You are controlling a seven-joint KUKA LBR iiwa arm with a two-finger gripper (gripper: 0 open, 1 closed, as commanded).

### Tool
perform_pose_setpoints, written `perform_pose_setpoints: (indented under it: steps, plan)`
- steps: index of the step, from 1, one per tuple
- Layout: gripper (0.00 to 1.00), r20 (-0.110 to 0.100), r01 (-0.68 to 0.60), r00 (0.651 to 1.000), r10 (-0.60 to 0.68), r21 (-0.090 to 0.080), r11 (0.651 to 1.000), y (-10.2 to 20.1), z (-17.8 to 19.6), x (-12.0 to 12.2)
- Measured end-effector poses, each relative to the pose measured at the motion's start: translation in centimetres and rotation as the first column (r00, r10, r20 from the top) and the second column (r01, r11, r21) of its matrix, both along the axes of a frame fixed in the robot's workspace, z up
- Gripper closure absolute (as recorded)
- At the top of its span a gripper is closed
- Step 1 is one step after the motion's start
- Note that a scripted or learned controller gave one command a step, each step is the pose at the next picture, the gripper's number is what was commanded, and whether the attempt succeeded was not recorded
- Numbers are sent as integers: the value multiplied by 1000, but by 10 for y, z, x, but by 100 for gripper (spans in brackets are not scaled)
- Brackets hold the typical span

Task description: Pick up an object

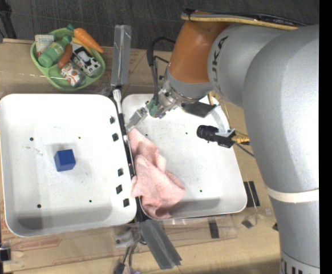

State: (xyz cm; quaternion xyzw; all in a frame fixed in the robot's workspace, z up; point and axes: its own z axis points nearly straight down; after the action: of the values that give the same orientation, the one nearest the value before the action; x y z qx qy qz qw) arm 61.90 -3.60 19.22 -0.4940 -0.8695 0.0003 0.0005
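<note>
Pink cloth point(153, 176): lies crumpled in the right bin point(217, 170), hard against that bin's left wall, beside the divider between the two bins.
Cloth's long axis: runs from its upper end near the top-left of the bin down toward the bin's lower-left corner, roughly parallel to the divider.
Gripper point(136, 117): sits at the upper-left corner of the right bin, reaching in from the right, tip pointing down and left.
Fingers: I cannot tell how far apart they stand; nothing is visibly held between them.
Key relation: the cloth's upper end lies just below the gripper tip, close to it; whether they touch is unclear. Most of the cloth lies farther down the view from the tip.
Likely next need: a short travel along the divider toward the cloth's bulk, then a descent.
Blue cube point(65, 160): alone in the left bin point(17, 119), well apart from the gripper.
Risk: the wall crowds the cloth's left side.
</note>
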Motion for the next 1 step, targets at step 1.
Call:
perform_pose_setpoints:
  steps: [1]
  plan:
    - [0,-4,58,998,-58,0,998,-47,-1,-13]
